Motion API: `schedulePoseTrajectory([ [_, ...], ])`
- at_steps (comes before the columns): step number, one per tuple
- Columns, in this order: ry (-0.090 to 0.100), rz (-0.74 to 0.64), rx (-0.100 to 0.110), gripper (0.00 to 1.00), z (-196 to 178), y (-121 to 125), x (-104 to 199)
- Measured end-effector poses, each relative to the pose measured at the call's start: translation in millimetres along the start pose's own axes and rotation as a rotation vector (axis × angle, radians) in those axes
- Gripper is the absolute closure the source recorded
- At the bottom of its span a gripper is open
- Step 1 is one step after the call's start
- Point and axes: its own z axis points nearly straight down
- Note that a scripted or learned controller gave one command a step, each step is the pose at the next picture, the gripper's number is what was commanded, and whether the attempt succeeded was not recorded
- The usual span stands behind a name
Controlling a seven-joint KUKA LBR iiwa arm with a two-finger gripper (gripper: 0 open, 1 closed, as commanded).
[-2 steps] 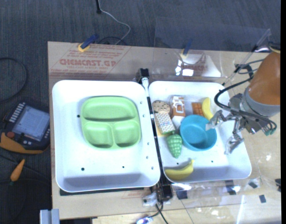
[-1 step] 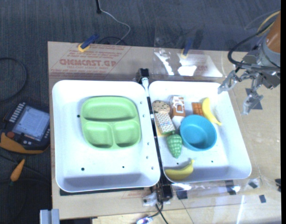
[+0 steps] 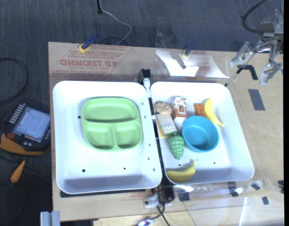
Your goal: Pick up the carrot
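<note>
- The gripper (image 3: 251, 71) hangs beyond the far right corner of the right bin (image 3: 235, 122), with its fingers spread and nothing between them.
- The carrot (image 3: 199, 109), I believe the small orange piece, lies near the bin's far edge, squeezed between a box (image 3: 180, 106) and a banana (image 3: 211, 111), touching the blue bowl (image 3: 201, 133).
- The fingers should come straight down and close across its narrow side, so the neighbours are not caught.

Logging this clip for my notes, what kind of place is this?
Probably a robotics lab: two white bins of toy food on a cardboard-covered bench, a pincer at the right, and a handheld controller on the carpet.
</note>
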Motion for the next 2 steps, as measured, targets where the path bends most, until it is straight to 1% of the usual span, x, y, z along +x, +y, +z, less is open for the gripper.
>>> schedulePoseTrajectory([
  [1,-0.006,0.001,-0.002,1.00,-7.8,-0.2,-1.6],
  [2,0.003,0.229,-0.004,1.00,-11.4,-11.3,-2.6],
])
